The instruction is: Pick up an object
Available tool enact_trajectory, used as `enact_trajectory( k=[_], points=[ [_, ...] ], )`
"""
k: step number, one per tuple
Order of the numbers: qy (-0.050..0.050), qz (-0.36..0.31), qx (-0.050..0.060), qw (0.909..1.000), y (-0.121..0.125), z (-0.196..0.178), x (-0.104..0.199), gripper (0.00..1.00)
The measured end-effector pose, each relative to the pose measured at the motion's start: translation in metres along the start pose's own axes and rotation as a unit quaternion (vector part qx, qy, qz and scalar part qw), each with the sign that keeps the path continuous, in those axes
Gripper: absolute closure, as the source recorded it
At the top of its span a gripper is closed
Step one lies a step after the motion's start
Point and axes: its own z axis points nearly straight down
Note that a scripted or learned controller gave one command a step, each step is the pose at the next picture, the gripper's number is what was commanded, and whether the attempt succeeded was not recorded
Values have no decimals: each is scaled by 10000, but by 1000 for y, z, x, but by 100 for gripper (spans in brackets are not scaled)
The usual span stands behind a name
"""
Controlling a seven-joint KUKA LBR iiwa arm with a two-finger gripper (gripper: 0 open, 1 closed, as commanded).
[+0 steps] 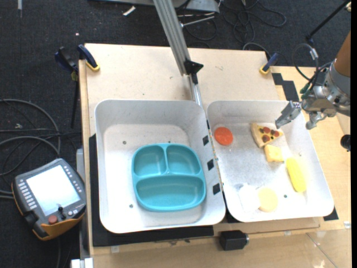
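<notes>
- Two fingers on the gripper [297, 116], spread apart, nothing between them. One finger [288, 115] angles down-left over the far right corner of the right bin [245, 106], the other sits out past the bin's right wall.
- Closest grab by far: pizza slice [264, 133], just down-left of that lower fingertip, near but not touching from the look of it. Roughly triangular, lying flat, red toppings up.
- Right behind it, touching or almost touching its lower edge: small yellow cheese block [274, 153].
- Further along the same side: yellow banana-ish piece [297, 175], long axis running roughly along the right wall, near end to far end.
- Front of the same bin: pale yellow round thing [268, 199] beside a white blob [247, 196], hard to say what either is.
- Well to the left of the pizza: red round piece [223, 136] near the divider wall.
- Left bin [111, 121]: teal divided plate [167, 176], three compartments, well apart from the gripper, not really a candidate.
- Best guess at the step: still lining up, nothing picked yet. Next move probably a short shift down-left and a drop over the pizza. Risk: flat slice hard to pinch, and fingers could nudge the cheese along with it.
</notes>
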Motion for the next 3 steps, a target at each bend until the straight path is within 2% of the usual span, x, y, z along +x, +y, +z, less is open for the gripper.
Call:
enact_trajectory(
  k=[1,2,3],
  points=[
    [-1,1,0,10000,0,0,0,0],
    [5,12,33,10000,2,64,0,0],
    [8,14,32,10000,-8,119,6,0]
  ],
)
